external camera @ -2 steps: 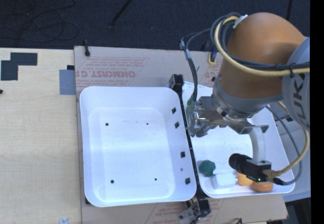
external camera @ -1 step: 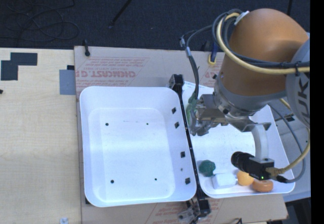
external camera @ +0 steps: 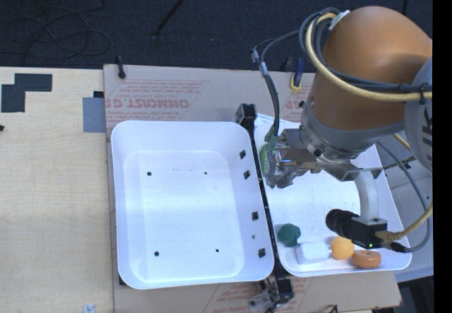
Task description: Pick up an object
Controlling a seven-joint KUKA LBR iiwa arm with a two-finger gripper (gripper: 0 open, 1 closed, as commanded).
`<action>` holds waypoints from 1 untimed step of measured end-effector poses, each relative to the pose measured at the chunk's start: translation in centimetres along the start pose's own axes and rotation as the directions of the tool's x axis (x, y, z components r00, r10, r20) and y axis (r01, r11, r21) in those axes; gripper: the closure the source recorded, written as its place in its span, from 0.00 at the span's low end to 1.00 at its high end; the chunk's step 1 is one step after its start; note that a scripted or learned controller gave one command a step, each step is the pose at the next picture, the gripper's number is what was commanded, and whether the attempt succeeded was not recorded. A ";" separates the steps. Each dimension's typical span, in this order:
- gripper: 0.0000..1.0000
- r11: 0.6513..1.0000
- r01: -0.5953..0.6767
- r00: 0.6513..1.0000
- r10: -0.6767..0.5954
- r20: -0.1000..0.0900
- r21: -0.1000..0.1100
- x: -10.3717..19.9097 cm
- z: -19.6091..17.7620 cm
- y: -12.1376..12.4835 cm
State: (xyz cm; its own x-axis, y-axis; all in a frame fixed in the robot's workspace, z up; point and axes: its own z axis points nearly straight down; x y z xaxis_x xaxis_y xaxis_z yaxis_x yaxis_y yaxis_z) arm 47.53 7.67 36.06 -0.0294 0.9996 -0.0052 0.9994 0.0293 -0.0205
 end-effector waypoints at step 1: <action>1.00 1.000 -0.024 1.000 0.024 -0.006 -0.015 5.8 0.3 0.2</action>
